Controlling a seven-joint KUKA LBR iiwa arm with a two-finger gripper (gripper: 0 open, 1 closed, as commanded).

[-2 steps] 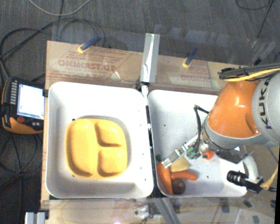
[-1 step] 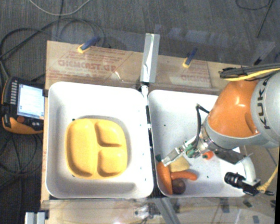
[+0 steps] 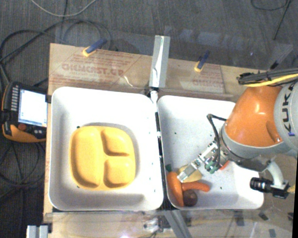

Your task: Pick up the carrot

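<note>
The carrot (image 3: pixel 197 186) lies in the front left corner of the right bin (image 3: pixel 189 124), its orange body pointing right. A rounder orange piece (image 3: pixel 173 186) sits against its left end by the bin wall; whether the two are one item I cannot tell. My gripper (image 3: pixel 188 172) hangs slanted just above and to the left of the carrot, its tip right at the orange pieces. Nothing visibly sits in its grasp.
A dark brown round item (image 3: pixel 190 198) rests at the right bin's front wall, just below the carrot. The left bin (image 3: pixel 63 104) holds a yellow sectioned tray (image 3: pixel 104 156). The arm's orange and grey body (image 3: pixel 254 121) covers the right bin's right side.
</note>
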